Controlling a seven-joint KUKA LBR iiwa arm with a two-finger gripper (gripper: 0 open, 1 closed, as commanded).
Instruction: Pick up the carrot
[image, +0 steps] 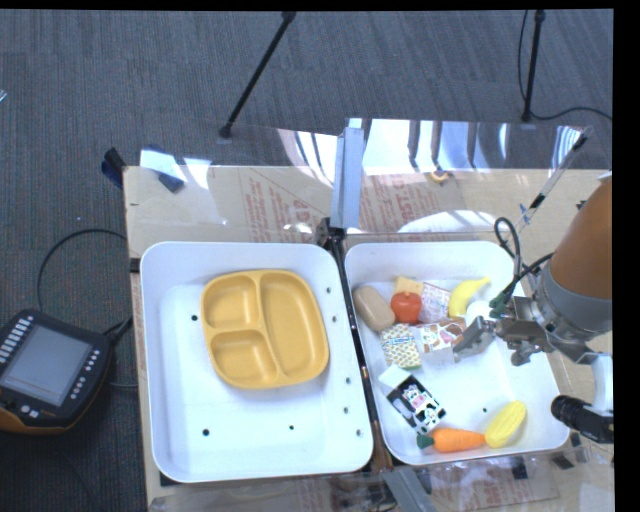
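The carrot (457, 439) is orange with a green tip and lies flat at the near edge of the right bin (520, 455). My gripper (476, 337) hangs over the middle of that bin, well behind the carrot and a little to its right, near the small snack packets (418, 342). Nothing shows between its fingers.
The right bin also holds a yellow lemon-like piece (506, 424) next to the carrot, a black-and-white carton (414, 400), a red tomato (406, 306), a banana (466, 296) and a tan bread roll (373, 308). A yellow divided plate (265, 327) lies in the left bin (170, 430).
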